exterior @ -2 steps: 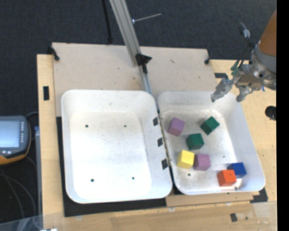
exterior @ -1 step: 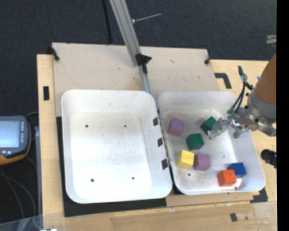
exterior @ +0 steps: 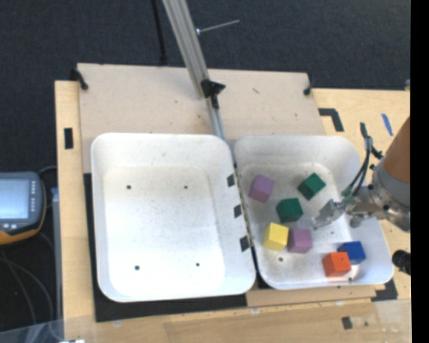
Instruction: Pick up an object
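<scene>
From above, the right bin holds seven small blocks: two purple, two green, one yellow, one orange, one blue. They look light, rigid and flat-sided, so opposite faces should give a sure hold. The tool hangs just right of the lower green block; whether it is open I cannot tell. The left bin sits alongside on the desk.

We see a dark carpeted floor around a pale wooden bench. A slanted aluminium rail crosses above it, and a handheld control pendant rests at left.
</scene>
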Tool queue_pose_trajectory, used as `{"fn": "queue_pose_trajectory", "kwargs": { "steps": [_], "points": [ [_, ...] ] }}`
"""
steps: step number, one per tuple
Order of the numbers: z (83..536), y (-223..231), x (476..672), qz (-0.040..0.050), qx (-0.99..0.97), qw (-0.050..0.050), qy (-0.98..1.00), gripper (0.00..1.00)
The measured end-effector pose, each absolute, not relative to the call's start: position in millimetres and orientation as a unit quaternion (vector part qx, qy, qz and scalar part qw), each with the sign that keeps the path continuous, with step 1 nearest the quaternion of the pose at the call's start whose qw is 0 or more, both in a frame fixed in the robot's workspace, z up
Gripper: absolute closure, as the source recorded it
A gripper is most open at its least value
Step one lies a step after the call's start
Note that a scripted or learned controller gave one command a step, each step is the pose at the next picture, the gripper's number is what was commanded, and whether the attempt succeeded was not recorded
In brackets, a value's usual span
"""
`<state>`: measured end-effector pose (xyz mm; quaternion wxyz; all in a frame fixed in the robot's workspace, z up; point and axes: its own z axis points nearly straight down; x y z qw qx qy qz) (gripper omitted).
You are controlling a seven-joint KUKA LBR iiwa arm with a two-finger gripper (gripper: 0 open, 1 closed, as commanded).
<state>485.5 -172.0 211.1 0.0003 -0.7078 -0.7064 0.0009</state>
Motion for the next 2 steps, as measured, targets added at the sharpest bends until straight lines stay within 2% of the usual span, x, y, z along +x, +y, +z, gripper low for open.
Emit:
{"fn": "queue_pose_trajectory", "kwargs": {
  "steps": [1, 2],
  "points": [
    [219, -85, 485.5, -0.0018, -0.704, 0.001, -0.711, 0.0],
    [195, -38, 547.7, -0.0013, -0.704, 0.0, -0.71, 0.0]
  ]
}}
